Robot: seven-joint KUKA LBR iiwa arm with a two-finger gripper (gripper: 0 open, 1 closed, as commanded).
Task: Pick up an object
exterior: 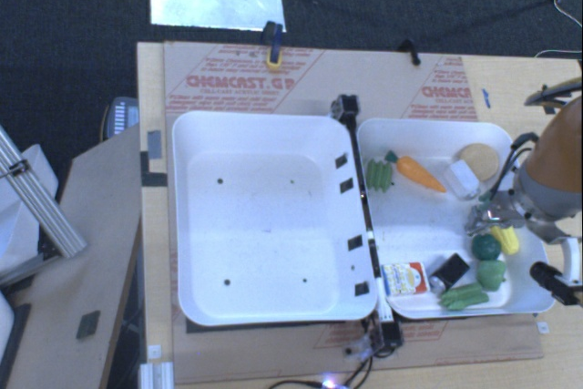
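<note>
White plastic, two shallow bins side by side on a pale wooden tabletop [155,287], over a printed cardboard sheet [237,82].

Left bin [264,219]: bare white floor with a few small dark spots.

Right bin [428,146], contents:
- carrot [420,172], orange, lying aslant near the far wall;
- bumpy green piece [378,175], just left of the carrot, close to the divider;
- round tan disc [479,160] in the far right corner, a clear whitish block [463,180] touching its near side;
- yellow piece [506,240] and dark green ball [485,247], side by side near the right wall;
- lighter green lump [491,273] just nearer than the ball;
- long green pod [464,294] along the near wall;
- small black block [449,270], tilted, beside the pod;
- red and white carton [404,279], flat, in the near left corner.

Arm, grey with orange band [557,161], enters from the right. Jaws [487,219] sit low over the right bin, directly above the yellow piece and the ball; their opening cannot be told, nor any object seen between them.

Black clips [355,196] line the join between bins.
</note>
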